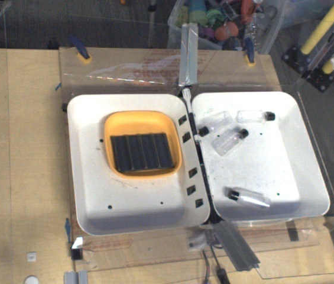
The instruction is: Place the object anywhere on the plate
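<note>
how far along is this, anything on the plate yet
Done: a dark ribbed object already lies flat on the orange plate in the left bin. In hand: nothing that the view shows being carried. Left: several clear bottles with black caps lie in the right bin, three near its top and one near its front, if those are meant to go too.

Single fixed overhead camera
It looks down at a slant on both white bins [90, 215], bench [19, 158] edges around them
</note>
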